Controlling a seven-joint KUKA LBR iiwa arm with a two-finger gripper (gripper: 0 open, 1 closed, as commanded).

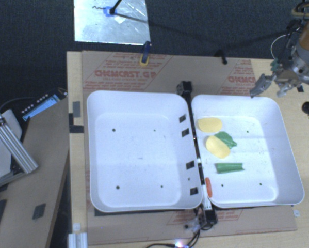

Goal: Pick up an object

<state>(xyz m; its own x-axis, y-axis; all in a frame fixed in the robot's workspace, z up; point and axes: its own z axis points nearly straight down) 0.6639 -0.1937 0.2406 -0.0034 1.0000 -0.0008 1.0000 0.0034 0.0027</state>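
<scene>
Gripper (272,85) spread, nothing between its fingers, above right bin's (283,133) far rim. Yellow pieces (210,124) and green pieces (229,167) lie well apart from it.

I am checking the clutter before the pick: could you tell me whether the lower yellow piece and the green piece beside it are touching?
Touching. The camera view shows the green piece overlapping the upper right edge of the lower yellow piece, with no bin floor between them.

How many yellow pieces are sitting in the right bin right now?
2. One yellow piece lies near the bin's upper left, by the divider. The other sits just below it, touching a green piece at its upper right. Nothing seems hidden.
</scene>
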